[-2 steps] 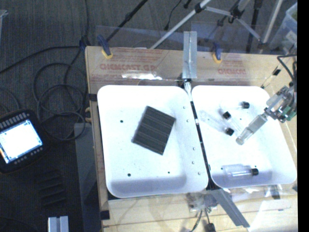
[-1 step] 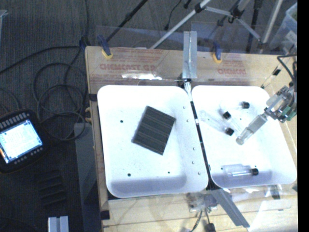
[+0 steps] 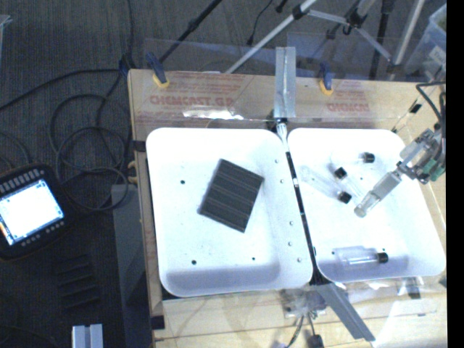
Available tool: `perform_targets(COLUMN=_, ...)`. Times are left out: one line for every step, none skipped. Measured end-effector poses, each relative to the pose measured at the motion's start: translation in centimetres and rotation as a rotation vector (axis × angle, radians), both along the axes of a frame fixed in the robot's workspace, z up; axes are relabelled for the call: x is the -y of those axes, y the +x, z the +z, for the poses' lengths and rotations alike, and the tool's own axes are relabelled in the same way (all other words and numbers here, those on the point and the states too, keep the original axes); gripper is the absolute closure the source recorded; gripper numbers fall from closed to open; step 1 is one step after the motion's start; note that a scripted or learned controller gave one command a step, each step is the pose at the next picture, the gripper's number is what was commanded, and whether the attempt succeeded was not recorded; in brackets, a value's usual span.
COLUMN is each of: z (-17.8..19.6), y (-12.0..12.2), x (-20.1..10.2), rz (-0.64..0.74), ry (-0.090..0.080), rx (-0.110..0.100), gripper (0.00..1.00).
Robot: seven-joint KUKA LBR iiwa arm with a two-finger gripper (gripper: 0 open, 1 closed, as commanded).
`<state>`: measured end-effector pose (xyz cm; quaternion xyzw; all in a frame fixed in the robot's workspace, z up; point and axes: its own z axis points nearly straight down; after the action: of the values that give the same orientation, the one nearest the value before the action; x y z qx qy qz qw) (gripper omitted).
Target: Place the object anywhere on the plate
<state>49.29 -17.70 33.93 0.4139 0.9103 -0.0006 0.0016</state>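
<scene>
Lying flat: ribbed dark rectangular plate (image 3: pixel 231 195)

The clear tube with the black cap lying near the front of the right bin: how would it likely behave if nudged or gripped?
The tube lies on its side and looks round, so a sideways nudge would probably roll it across the right bin. Its see-through body suggests smooth plastic or glass, likely light and perhaps slippery in the pincer. It looks stiff, not floppy.

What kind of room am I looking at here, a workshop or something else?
Most likely a robotics lab test bench. Two white bins sit side by side on a clamped wooden bench, a robot arm reaches over the right bin, and a handheld control screen lies on the carpet among cables and tripod legs.
</scene>
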Motion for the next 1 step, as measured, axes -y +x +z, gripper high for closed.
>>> perform_targets(z=0.00, y=0.00, x=0.00, rz=0.000, ry=0.000, rx=0.000, gripper=0.00)
